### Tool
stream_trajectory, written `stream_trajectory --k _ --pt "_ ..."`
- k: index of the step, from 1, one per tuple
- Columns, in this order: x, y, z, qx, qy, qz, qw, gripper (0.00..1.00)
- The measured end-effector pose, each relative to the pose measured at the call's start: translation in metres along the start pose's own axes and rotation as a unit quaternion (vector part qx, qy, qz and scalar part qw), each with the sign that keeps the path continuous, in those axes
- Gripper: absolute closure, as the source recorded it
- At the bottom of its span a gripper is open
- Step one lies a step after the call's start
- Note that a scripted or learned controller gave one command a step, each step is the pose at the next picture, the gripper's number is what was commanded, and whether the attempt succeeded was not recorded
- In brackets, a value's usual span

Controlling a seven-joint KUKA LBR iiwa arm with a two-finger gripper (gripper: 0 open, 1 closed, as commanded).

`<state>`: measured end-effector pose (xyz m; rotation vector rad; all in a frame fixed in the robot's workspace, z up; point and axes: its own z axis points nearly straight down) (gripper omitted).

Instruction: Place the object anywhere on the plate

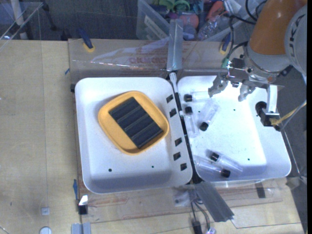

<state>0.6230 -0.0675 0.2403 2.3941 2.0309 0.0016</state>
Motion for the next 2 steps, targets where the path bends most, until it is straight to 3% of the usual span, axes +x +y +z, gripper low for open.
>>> stream_trajectory --k 1,2 --pt "0.0056 -0.0018 0.0074 0.002 0.000 -0.007 1.0000 0.00" --pt "-0.0043 0.0057 0.0134 0.001 0.000 0.033 0.9995 0.00"
